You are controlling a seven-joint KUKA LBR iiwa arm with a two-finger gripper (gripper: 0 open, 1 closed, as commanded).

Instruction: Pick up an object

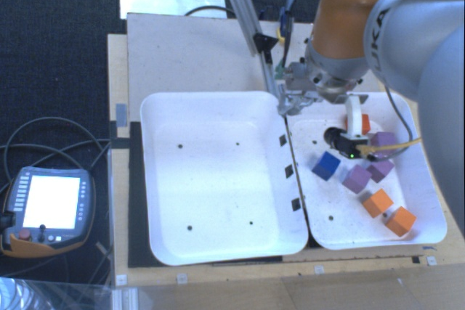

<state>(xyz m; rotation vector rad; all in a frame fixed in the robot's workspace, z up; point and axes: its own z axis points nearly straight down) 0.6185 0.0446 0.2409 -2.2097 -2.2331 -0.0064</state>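
Hovering at the far left corner of the right bin (340, 231), the gripper (290, 103) is close to the divide between the two bins.
Whether it is released or clenched cannot be told from this slant. The blocks lie in the right bin, nearer its middle and front: a blue cube (326, 165) closest to the gripper, purple cubes (356, 179) clustered just beside it, and two orange cubes (377, 202) side by side toward the front right corner. The left bin (218, 170) sits alongside.
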